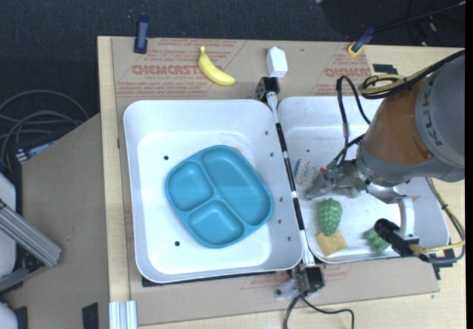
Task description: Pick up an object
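My gripper (322, 182) hangs low over the left half of the right bin (325, 117), with the grey and orange arm (403, 131) coming in from the right. Just below it lies a green knobbly toy (329, 213), and a yellow piece (332, 244) rests against that toy's lower side. A small green item (378, 243) sits near the bin's front wall. A thin blue object (298, 170) lies close to the left wall beside the gripper. I see nothing between the fingers.
The left bin (148, 128) holds a blue divided plate (217, 195). On the bench behind the bins lie a yellow banana (214, 69), a white block (276, 61) and a small blue item (141, 32).
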Controlling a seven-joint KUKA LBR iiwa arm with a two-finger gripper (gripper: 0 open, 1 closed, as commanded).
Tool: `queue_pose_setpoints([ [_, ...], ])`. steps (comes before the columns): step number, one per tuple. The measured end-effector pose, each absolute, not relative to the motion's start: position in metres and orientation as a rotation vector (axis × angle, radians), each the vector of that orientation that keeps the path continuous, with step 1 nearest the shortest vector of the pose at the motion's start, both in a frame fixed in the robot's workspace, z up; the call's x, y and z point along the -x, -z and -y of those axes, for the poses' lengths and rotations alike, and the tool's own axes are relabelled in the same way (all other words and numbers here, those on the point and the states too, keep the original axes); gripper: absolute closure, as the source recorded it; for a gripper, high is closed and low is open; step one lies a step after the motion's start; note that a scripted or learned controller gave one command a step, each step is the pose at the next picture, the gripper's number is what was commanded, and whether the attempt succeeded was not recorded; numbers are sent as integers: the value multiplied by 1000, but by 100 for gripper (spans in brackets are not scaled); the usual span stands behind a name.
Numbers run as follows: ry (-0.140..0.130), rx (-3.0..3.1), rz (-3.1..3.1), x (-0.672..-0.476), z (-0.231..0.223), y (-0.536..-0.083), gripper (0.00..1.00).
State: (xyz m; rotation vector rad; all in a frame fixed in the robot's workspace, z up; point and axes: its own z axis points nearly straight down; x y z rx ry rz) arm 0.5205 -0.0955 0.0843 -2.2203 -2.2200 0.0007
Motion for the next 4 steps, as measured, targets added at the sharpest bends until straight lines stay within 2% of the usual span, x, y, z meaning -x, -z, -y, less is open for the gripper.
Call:
queue_pose_setpoints([
  [1,-2,2220,2219,-482,98,-84,0],
  [4,0,2221,2220,-479,91,-84,0],
])
